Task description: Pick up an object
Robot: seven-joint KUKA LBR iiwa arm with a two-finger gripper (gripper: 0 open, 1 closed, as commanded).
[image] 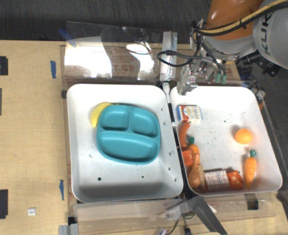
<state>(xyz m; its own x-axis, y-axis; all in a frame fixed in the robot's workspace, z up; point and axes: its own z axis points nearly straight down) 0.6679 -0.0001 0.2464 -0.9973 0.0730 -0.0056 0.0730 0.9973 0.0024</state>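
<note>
I see the left bin (80, 180) holding a teal divided tray (128, 133) over a yellow piece (99, 110), right bin (266, 126) with carton (188, 113), bottle (221, 179), orange ball (243, 136), toy carrot (251, 166), gripper (192, 80) above its far-left corner, grip unreadable to me

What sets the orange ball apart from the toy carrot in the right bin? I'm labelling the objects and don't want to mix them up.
The orange ball is round; the toy carrot is long and tapered. The ball is plain orange, while the carrot has a green top. The ball sits out in the open floor of the right bin, the carrot lies nearer its front right corner. Both are orange, lie in the same bin, and are apart from each other.
</note>
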